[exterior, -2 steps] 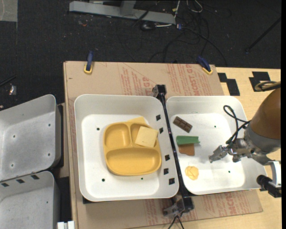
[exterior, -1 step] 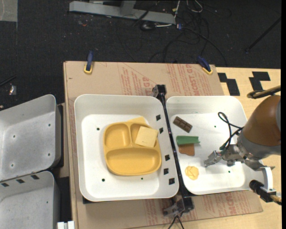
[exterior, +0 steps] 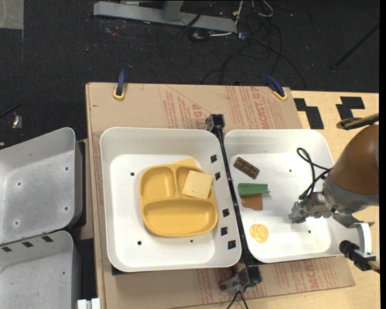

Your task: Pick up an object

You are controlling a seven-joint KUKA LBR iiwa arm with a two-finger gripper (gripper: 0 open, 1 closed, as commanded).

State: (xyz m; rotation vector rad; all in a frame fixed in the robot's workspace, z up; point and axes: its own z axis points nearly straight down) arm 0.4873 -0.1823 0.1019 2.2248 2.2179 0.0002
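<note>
We saw metal two-finger gripper (exterior: 300,212) low in right white bin (exterior: 313,244); grip state: cannot tell. Green rectangular block (exterior: 253,189) lay left of it, apart. Red lettering on cardboard (exterior: 181,105) unreadable.

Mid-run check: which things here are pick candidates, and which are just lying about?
Pick candidates, right bin: brown bar, green block, orange-brown piece, yellow piece; gripper nearby.
Lying about: yellow divided tray with pale slab, blue clamps, floor cables.

In the right bin lie a brown bar (exterior: 246,167), a green block (exterior: 253,189) (brown piece (exterior: 251,203) touching below) and a yellow lump (exterior: 259,232).
</note>
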